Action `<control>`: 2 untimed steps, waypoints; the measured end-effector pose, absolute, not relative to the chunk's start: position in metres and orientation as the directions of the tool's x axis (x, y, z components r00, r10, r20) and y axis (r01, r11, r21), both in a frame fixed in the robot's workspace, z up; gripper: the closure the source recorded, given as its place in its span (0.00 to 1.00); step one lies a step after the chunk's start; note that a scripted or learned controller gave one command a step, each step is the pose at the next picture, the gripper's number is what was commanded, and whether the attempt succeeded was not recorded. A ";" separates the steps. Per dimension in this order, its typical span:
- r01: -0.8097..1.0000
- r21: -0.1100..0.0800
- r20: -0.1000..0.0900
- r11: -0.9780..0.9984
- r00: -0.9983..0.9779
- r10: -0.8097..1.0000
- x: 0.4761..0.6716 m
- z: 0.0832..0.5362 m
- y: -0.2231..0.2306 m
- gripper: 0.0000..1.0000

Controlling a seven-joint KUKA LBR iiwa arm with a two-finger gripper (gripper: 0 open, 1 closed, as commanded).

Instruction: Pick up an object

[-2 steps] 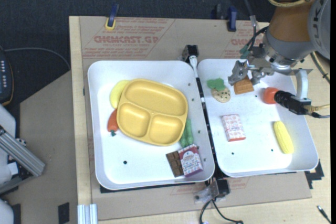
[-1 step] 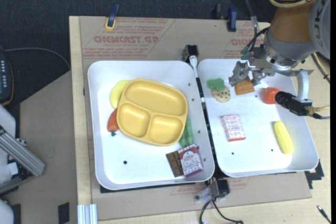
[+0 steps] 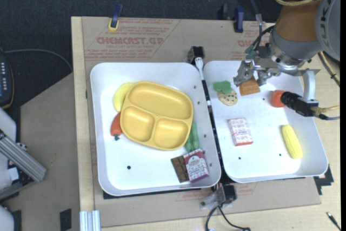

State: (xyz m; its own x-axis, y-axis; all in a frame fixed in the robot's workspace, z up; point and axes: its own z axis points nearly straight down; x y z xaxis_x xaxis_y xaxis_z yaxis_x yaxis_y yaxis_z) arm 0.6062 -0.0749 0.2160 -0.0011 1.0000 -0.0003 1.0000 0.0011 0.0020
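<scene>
A: Tool and hold?
B: One gripper point(image 3: 247, 74), at the far end of the right bin point(image 3: 270, 162). One small tan block point(image 3: 249, 87) directly under the fingertips, touching them. Fingers set close together; whether clamped on the block or merely resting on it, cannot tell.

A: Count near the tool, same bin?
B: One green piece point(image 3: 222, 86), just beside the tool toward the left bin. One speckled cookie point(image 3: 228, 98), touching the green piece, a little nearer the camera than the block. One orange-red item point(image 3: 278, 98), just beyond the tool on the arm's side, touching a black fitting point(image 3: 298, 104). One pink-and-white packet point(image 3: 240, 131), below the tool, mid-bin. One yellow corn cob point(image 3: 292, 141), well apart from the tool, toward the bin's near right corner.

A: Left bin point(image 3: 108, 170)?
B: All well apart from the tool, across the divide. One yellow three-compartment tray point(image 3: 156, 114), upside unclear, largest item. One yellow piece point(image 3: 120, 96), part hidden under the tray's far left edge. One red-orange pepper point(image 3: 116, 126), at the tray's left edge. One green item point(image 3: 192, 139), tucked by the tray's right edge. One brown chocolate bar point(image 3: 180, 168) and one dark red packet point(image 3: 197, 165), touching, at the near corner.

A: Bins total?
B: Two, side by side, white, shallow.
</scene>
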 end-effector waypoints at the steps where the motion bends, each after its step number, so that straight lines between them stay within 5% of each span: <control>1: 1.000 0.005 -0.001 0.001 -0.001 1.000 0.607 0.235 -0.075 1.00; 2: 1.000 -0.003 -0.001 -0.001 0.001 1.000 0.609 0.217 -0.086 1.00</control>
